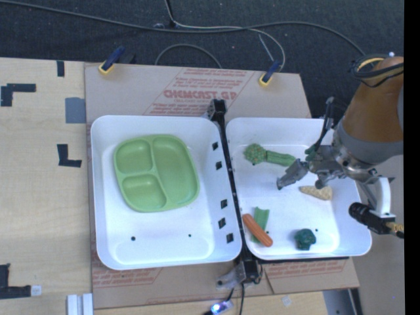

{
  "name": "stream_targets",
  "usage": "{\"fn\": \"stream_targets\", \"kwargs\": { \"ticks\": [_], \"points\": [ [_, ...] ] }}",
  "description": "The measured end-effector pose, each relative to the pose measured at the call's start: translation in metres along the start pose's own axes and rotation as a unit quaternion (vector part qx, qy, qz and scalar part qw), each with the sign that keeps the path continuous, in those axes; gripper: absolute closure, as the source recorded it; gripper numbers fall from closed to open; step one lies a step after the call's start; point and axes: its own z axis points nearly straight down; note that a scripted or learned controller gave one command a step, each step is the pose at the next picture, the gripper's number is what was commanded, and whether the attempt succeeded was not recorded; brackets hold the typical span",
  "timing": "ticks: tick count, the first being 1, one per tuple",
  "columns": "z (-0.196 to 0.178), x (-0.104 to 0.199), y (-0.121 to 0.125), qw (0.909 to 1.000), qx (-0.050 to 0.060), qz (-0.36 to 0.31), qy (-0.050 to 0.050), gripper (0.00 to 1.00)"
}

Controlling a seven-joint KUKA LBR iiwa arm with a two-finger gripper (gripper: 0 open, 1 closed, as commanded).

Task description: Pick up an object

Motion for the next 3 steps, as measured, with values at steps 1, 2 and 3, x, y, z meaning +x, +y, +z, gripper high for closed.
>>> {"fn": "stream_targets", "kwargs": {
  "ticks": [1, 2, 3],
  "points": [
    [-0.006, 0.000, 0.002, 1.0000, -0.006, -0.002, -0.001, 0.00],
    [0.039, 0.001, 0.004, 1.0000, -0.004, -0.001, -0.001, 0.00],
    [0.085, -0.003, 0.008, 1.0000, -0.004, -0.001, -0.001, 0.00]
  ]
}}
